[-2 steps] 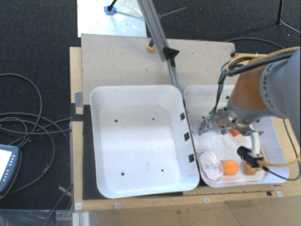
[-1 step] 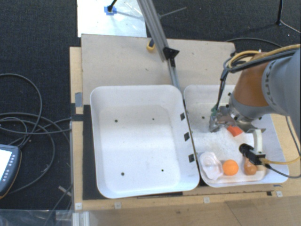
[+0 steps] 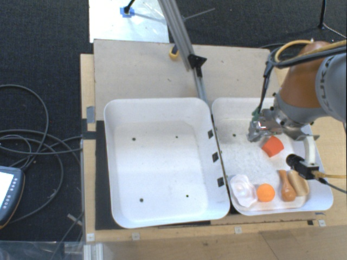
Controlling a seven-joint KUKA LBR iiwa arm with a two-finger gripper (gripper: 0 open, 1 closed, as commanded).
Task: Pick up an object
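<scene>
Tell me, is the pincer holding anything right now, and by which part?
Cannot be told: the pincer sits beside the orange block in the right bin.

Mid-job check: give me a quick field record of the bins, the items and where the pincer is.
left bin: white, beside the right bin
right bin: holds all the items
orange block: mid bin, just below the pincer
orange ball: near front edge
clear cup: left of ball
tan piece: front right corner
pincer: over right bin, next to block

left bin [image 3: 157, 161] open — right bin [image 3: 233, 118] front crowded
</scene>
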